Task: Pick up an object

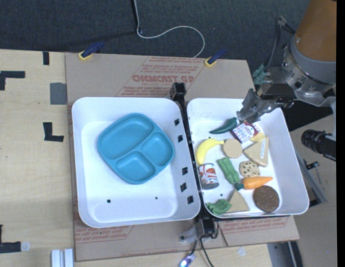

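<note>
My end effector [251, 111] hangs over the top part of the right bin [291, 149]. I reach in from the right side. I cannot tell if it is gripping or let go, because it looks dark and small from up here. A dark green pepper [223, 128] lies just under its tip, and I cannot tell if I am touching it.

The right bin is full of toy food. Next to the pepper is a small red and white packet [244, 132]. A yellow banana [208, 148] lies near the wall between the two bins. Beside it is a round tan cookie [232, 148]. A wedge of cheese [258, 152] sits to the right of that. Lower down I see a little can [208, 175] with a red label, a long green veggie [228, 170], a cookie with dark chips [249, 168] and an orange carrot [256, 182]. Near the bottom are a brown round patty [266, 198], a tan triangle slice [238, 201] and a leafy green piece [219, 207].

The left bin [86, 166] holds a blue plate [135, 147] with three parts. Both bins sit on a sheet of cardboard [155, 77] on the surface [28, 166]. Nothing is lifted up; all the food lies in the bin.
</note>
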`<action>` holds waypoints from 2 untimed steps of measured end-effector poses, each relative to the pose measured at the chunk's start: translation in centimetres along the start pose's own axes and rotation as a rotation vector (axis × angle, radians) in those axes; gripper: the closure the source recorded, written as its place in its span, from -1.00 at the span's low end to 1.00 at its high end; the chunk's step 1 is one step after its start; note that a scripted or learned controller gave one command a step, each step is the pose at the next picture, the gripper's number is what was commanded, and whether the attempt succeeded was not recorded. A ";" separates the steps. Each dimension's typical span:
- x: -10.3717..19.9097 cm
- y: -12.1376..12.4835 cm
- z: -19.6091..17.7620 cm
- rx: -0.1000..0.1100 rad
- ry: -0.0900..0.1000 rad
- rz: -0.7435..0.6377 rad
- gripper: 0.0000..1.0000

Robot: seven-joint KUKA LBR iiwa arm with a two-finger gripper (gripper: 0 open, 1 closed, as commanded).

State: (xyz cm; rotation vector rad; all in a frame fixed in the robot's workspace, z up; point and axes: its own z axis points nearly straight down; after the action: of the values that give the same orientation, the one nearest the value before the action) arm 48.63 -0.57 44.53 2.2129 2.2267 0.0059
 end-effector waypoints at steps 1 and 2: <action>4.7 -0.2 -5.5 -0.001 0.000 0.000 1.00; 13.8 -0.2 -9.1 0.002 0.001 -0.005 1.00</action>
State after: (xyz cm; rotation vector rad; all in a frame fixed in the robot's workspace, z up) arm 48.33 13.17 53.65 2.2084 2.2342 0.0057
